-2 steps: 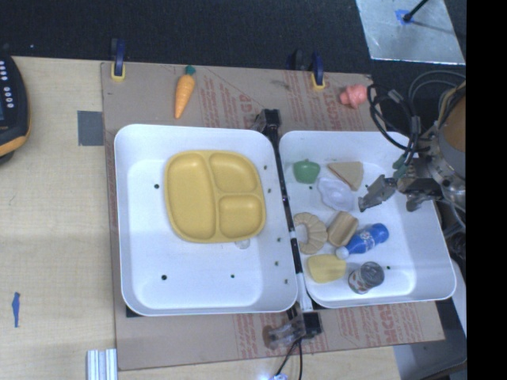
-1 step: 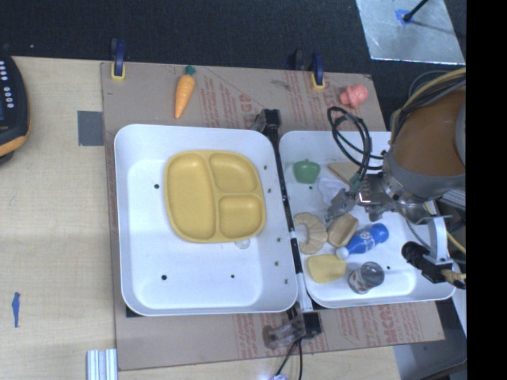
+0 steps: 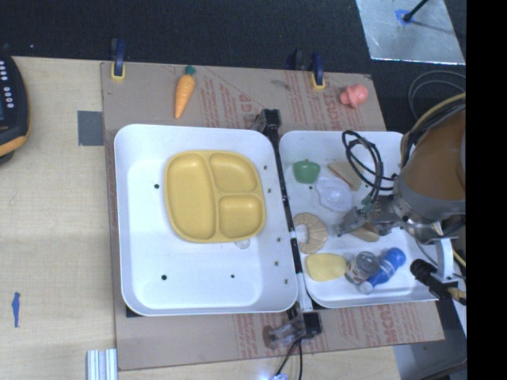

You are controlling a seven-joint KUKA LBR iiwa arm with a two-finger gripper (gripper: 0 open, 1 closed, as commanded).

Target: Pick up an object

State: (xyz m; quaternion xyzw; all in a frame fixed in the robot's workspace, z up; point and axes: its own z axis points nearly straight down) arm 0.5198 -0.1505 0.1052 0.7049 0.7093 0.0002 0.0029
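The right bin point(image 3: 396, 142) holds several small objects: a green piece point(image 3: 306, 170), a clear plastic item point(image 3: 333, 194), a tan stick point(image 3: 341, 173), a ridged tan disc point(image 3: 309, 232), a yellow lump point(image 3: 325, 267) and a blue bottle with a clear cap point(image 3: 380, 267). My gripper point(image 3: 358, 224) reaches in from the right, low over the middle of this bin. It sits just above a tan object point(image 3: 367, 233), between the clear item and the blue bottle. The wrist and cables hide its tips.
A yellow divided plate point(image 3: 214, 195) lies in the left bin point(image 3: 142, 275). A toy carrot point(image 3: 184, 93) and a pink object point(image 3: 354, 95) lie on the cardboard behind the bins. A black cable point(image 3: 361, 161) loops over the right bin's back.
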